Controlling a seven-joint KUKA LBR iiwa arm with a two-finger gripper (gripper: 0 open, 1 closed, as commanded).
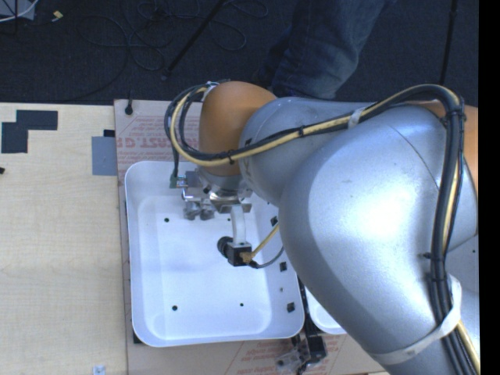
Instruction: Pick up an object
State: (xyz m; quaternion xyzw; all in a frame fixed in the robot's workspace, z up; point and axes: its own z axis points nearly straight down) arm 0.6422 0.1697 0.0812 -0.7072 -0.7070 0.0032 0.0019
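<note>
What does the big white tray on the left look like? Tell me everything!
The white bin is shallow, smooth and shiny, like plastic, with rounded corners and a raised rim. A few tiny dark dots mark its floor. It lies flat on a brown board with red print. The gripper hangs above its far half, and the grey arm covers its right edge.

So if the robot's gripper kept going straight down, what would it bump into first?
Most likely the floor of the white bin. The gripper points down into it, and the floor near it looks bare. The arm hides part of the bin and depth is hard to judge, so I can't be sure.
</note>
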